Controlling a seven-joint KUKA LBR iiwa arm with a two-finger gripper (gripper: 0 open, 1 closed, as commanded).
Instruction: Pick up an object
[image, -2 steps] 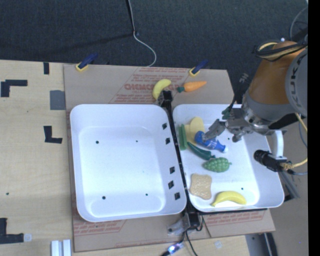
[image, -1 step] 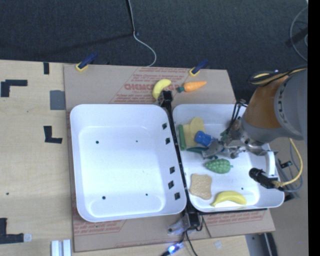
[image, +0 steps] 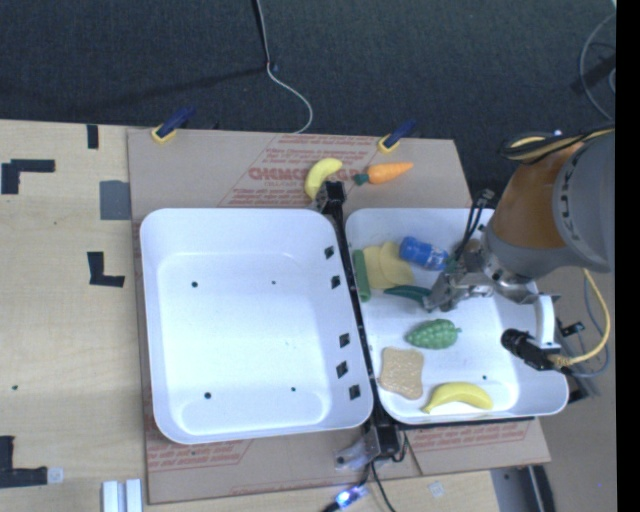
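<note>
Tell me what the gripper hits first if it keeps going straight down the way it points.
Probably the dark green item lying under the gripper in the right bin; depth is hard to judge from this slanted view.

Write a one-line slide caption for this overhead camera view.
KUKA arm's gripper lowered into the right bin among toy foods, just above the green bumpy fruit; the left bin sits alongside.
</note>
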